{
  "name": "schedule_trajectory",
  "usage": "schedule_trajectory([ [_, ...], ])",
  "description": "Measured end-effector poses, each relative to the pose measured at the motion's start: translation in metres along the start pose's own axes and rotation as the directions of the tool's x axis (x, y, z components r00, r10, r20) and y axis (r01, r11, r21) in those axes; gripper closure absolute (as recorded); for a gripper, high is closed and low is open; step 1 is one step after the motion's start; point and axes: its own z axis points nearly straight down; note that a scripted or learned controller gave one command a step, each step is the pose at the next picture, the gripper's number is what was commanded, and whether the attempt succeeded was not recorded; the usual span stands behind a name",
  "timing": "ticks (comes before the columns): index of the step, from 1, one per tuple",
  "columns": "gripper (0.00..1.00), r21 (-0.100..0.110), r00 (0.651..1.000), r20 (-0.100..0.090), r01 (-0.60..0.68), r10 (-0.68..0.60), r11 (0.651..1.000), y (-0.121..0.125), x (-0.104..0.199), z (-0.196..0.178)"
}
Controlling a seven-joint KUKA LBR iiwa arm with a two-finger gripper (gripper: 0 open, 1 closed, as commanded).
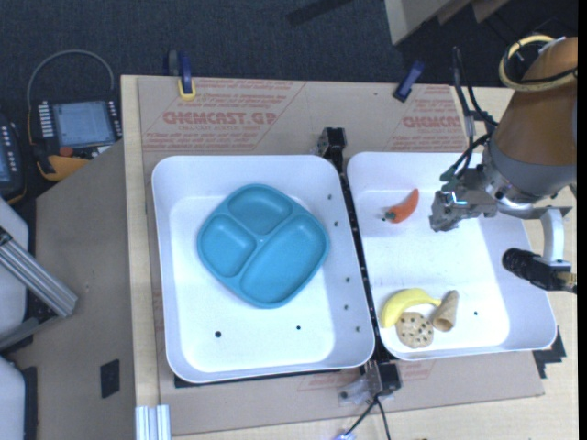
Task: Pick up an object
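Carrot [403, 205] lies in the upper part of the right bin [477, 337], just left of the gripper [447, 216], apart from it; whether the gripper is closed cannot be told.

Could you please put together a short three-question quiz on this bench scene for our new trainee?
1. True or false: the blue divided plate lies in the same bin as the banana.
2. Which item lies nearest the gripper? A) the cookie B) the orange carrot C) the ice cream cone
3. Fill in: the cookie touches the ______.

Key
1. False: the plate is in the left bin, the banana in the right bin.
2. B.
3. Banana, at the right bin's front edge.
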Motion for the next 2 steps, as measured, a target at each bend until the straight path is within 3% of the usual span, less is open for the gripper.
schedule_trajectory([
  [2, 1.00, 0.006, 1.000, -0.004, 0.005, -0.005, 1.000, -0.004, 0.104, 0.012],
])
